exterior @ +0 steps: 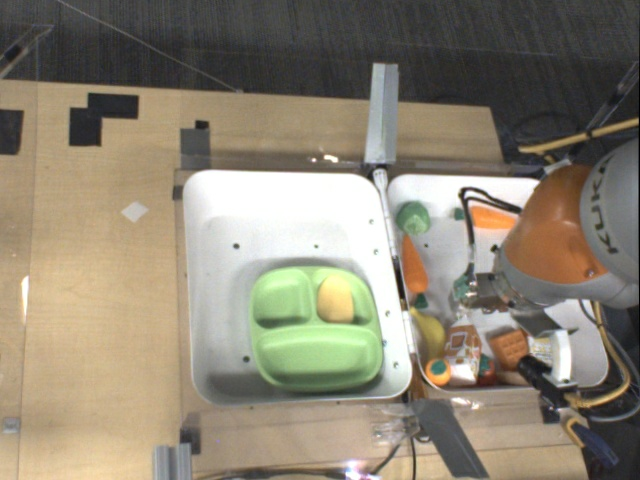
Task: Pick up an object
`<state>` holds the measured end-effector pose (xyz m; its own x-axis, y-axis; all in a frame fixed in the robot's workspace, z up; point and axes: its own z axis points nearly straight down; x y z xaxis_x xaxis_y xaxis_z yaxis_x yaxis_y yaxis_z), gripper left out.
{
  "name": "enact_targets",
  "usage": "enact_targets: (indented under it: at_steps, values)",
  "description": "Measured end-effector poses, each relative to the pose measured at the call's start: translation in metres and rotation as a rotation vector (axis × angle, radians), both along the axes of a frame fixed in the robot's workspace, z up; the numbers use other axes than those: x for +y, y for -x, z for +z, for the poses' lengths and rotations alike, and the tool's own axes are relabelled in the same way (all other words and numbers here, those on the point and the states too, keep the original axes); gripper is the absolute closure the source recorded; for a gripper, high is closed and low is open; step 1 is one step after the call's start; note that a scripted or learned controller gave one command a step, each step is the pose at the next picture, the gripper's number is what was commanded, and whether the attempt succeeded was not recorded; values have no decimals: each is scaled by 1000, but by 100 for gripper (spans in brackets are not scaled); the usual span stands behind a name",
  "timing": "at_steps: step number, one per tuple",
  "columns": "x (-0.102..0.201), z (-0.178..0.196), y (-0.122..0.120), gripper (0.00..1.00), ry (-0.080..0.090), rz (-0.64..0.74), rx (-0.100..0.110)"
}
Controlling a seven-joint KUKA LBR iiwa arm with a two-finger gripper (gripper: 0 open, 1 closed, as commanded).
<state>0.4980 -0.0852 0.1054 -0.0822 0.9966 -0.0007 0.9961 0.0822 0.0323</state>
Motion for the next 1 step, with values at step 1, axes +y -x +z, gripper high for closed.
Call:
enact_targets:
  at_steps: [1]
  values:
    - [0,0,1,0,0,0,2]
